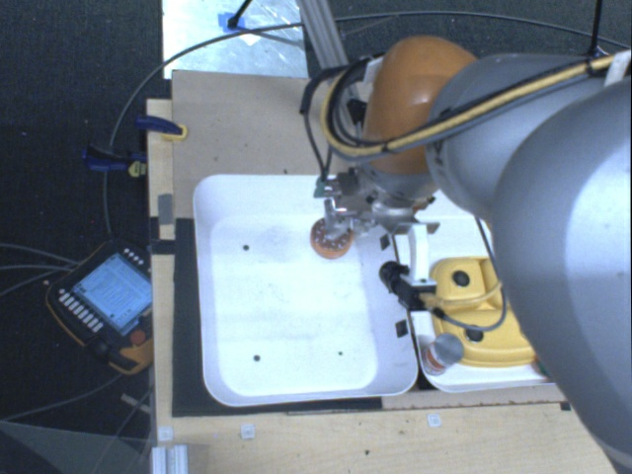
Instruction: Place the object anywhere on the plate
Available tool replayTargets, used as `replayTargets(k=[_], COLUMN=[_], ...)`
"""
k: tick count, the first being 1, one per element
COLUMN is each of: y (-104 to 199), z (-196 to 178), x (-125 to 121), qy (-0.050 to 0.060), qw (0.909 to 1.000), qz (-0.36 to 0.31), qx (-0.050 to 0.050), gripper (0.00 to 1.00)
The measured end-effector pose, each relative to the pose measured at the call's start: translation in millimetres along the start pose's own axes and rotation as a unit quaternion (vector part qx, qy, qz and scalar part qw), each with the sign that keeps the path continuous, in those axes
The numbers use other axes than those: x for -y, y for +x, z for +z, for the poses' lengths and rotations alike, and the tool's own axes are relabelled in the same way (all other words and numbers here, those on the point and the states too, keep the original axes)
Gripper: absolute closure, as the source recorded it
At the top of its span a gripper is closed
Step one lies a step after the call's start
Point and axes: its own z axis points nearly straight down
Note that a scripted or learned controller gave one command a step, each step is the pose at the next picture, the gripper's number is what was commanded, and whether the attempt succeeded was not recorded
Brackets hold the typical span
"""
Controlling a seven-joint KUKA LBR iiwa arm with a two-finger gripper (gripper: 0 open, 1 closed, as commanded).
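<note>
Small round brown object point(331, 239) sitting at the left bin's point(286, 363) two o'clock edge, directly under the hand point(341, 215). Cannot tell the hand's state. Yellow plate point(484, 304) lying at three o'clock in the right bin. Advising: confirming a firm pinch before lifting, clearing the rim, lowering gently onto yellow.

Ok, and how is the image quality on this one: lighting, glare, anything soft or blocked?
Camera view: lighting is even and soft over the left white bin, with no hard shadows; a sheet at the top glares brightly; the arm looms large and slightly soft at the right, covering much of the right bin and the yellow object; the small brown object below the wrist is blurry.
</note>
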Motion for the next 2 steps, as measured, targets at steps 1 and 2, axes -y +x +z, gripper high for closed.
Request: replayTargets(k=[1,2], y=[47.8,44.1], z=[-15.0,-14.0], x=[-16.5,-15.9], qy=[-0.001,0.001], qw=[1.0000,1.0000], qz=[0.000,0.003], qx=[0.000,0.002], gripper=[1.00,0.00])
